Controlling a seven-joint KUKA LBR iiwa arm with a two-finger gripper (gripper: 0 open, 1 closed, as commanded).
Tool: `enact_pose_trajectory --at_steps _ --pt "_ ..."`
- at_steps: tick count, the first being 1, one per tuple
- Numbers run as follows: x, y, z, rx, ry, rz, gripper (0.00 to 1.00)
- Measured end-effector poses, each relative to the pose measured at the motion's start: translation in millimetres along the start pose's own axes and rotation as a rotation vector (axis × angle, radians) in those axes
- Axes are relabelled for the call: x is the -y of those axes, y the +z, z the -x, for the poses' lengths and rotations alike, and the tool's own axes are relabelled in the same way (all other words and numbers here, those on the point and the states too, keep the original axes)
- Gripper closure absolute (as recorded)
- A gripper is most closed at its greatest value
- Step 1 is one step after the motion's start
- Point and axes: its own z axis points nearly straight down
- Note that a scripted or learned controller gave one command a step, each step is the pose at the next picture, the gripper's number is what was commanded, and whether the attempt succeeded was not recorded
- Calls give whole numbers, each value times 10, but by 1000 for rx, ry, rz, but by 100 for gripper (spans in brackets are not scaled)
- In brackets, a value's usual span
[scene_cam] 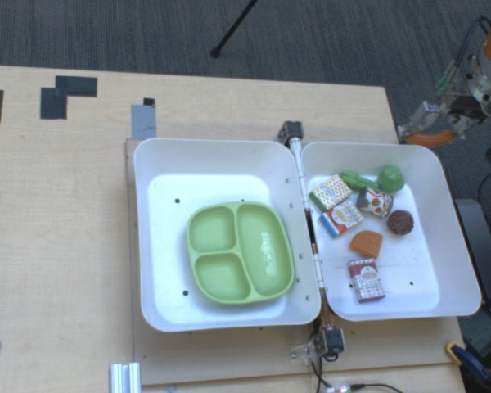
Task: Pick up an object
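I hung back off the tabletop's (57, 219) far right corner, nothing picked.
My end effector (475, 88) sat outside the right bin (450, 211), its opening impossible to tell; the toy food (356, 219) lay clustered there, beside the green divided plate (239, 252).

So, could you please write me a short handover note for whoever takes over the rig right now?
Pincer: the arm is parked at the upper right, outside the bins; its pincer is too blurred to judge.
Things: all in the right bin: a green toy, a green-patterned box, a small can, a blue-edged packet, a dark brown ball, an orange piece and a red box. The left bin holds a green divided plate.
Done: nothing picked yet.
Left: reach into the right bin, grasp one thing and lift it.
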Motion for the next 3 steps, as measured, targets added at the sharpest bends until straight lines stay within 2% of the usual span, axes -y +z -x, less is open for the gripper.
enact_pose_trajectory --at_steps 1,2,3 --pt "949 1654 97 -3 -1 1 0" --pt "1596 1751 -480 -2 1 0 0" --pt "1582 1649 -485 -2 1 3 100"
